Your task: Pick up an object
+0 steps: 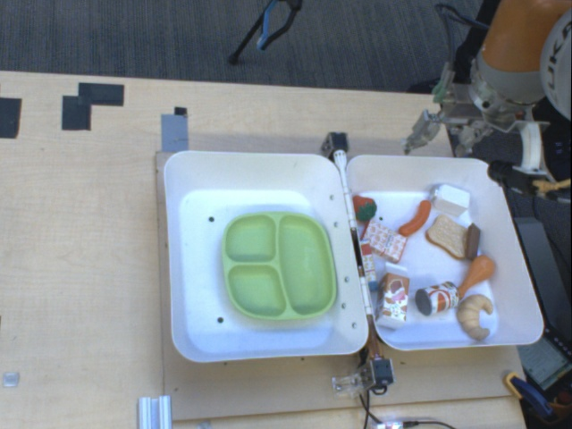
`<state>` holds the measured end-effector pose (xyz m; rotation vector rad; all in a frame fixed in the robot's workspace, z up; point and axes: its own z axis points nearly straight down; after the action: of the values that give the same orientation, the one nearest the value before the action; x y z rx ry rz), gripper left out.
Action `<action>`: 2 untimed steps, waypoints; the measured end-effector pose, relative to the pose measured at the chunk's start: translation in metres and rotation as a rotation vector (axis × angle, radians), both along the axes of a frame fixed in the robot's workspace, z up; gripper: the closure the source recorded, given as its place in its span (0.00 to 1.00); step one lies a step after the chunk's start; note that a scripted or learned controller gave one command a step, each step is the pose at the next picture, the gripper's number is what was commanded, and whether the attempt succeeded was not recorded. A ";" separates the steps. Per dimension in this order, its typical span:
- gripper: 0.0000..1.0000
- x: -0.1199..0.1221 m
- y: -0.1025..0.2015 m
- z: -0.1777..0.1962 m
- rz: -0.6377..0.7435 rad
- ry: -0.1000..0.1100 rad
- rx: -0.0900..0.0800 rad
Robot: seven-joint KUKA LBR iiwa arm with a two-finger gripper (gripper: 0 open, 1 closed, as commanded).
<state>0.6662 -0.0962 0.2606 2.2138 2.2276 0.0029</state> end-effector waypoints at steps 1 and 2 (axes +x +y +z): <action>0.00 -0.078 -0.052 -0.089 -0.004 0.002 -0.001; 0.00 -0.028 -0.041 -0.172 0.000 -0.010 -0.002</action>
<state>0.6381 -0.1371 0.0889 2.2083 2.2210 0.0114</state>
